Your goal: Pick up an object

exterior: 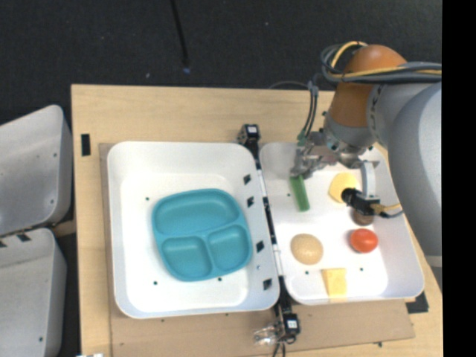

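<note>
Approach, by the look of things, not yet a grasp. Gripper (309, 163) low, right of frame centre, in the upper left corner of right bin (388, 275), at the top end of green stick (300, 195); touching or just above, impossible to tell. Open or closed, likewise impossible to tell. Nothing visibly held. Lower and further right: pale yellow piece (341, 184), red ball (363, 240), tan round (306, 248), yellow block (335, 282). Teal divided plate (199, 233) in left bin (126, 288), well apart. Next, probably: settle squarely across the stick, close firmly, lift straight up.
</note>
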Controlling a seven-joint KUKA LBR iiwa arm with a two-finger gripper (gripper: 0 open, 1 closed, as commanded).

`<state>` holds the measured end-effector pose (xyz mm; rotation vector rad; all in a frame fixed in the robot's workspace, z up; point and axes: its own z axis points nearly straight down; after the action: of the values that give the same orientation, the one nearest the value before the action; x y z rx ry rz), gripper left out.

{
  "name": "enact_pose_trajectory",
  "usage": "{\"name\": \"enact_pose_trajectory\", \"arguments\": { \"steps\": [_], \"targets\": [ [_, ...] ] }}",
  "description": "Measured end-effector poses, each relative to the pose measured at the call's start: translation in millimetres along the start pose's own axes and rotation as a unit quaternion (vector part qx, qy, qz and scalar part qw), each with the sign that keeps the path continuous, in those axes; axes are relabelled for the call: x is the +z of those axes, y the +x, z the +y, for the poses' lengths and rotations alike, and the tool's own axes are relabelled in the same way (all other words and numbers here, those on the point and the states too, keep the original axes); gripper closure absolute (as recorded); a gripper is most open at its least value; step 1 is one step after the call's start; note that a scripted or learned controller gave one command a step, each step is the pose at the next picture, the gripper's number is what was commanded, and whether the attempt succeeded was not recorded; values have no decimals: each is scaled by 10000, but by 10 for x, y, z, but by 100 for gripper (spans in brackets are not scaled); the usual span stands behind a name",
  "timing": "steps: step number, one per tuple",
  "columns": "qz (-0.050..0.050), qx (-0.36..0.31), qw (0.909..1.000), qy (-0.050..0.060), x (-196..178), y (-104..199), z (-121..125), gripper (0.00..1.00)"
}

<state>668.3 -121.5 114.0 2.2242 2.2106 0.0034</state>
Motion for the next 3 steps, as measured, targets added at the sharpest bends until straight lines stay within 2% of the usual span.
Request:
{"name": "enact_pose_trajectory", "arguments": {
  "steps": [3],
  "targets": [
    [6, -9, 10000, -7, -1355, -108, -2, 100]
  ]
}}
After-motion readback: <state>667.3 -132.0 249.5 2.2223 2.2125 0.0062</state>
